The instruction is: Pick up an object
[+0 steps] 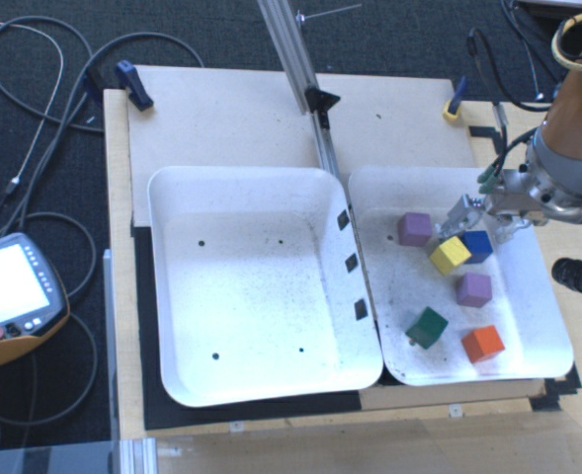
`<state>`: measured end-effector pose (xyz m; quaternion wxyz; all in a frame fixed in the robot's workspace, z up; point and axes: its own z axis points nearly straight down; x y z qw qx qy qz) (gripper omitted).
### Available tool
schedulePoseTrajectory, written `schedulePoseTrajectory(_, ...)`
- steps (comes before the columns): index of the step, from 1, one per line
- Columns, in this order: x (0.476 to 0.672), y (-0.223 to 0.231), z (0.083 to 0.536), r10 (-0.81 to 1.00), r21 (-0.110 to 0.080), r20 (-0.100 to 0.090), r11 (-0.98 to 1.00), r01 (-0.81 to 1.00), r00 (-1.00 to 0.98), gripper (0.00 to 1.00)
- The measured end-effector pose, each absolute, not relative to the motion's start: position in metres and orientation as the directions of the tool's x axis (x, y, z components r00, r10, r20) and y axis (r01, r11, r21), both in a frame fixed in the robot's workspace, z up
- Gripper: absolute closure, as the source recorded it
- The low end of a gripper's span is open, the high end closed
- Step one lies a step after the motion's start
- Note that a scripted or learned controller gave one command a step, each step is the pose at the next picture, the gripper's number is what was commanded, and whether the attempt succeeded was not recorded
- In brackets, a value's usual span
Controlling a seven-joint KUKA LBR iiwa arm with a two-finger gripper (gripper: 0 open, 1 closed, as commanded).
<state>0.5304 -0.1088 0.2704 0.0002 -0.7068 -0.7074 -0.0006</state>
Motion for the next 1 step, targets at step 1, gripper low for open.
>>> schedulePoseTrajectory(1,0.5516,-0.1003,0.1459,1.000,-0.009,0.003,0.001,1.000,-0.001,0.00)
